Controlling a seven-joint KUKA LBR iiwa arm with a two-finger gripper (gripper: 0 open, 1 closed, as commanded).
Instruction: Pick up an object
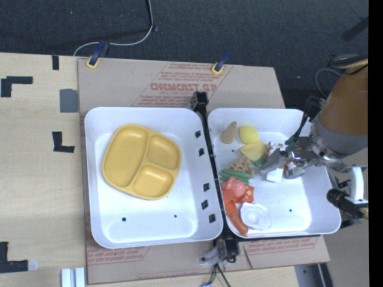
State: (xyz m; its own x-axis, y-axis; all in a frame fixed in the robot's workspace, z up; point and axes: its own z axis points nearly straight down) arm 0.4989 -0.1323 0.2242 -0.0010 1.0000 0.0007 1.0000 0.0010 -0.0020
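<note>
Far out to the gripper's left, in the left bin (96, 220), lies a yellow divided tray (142, 161), smooth plastic, rounded corners, three compartments, turned a little askew so its corners point diagonally. That bin is glossy white and shallow, and it sits on a brown cardboard sheet (179, 85) with red print, pinned at the top by two yellow-and-blue clamps (93, 58).

Across the black divider (207, 160) into the right bin (311, 217), where the toys pile up just left of the gripper. There is a tan ridged cone, like a seashell (229, 133), long axis running up and down the view, tip toward the top. Beside it sit two yellow lumps (251, 142), smooth and rounded. Below them is a green strip (235, 174) lying roughly crosswise, then a red piece (237, 189) with soft, uneven edges, an orange stick (234, 217) angled down toward the bin's near wall, and a white fried-egg shape (254, 215), flat and glossy.

Now the gripper (281, 163) itself: metal, dark and silver, reaching in from the right, low over the bin floor just right of the yellow lumps. A small white object (274, 174) lies at its tip, but whether the fingers are spread or closed on it, I cannot tell. Behind it rises the grey arm (341, 133) with its orange band (353, 97).
</note>
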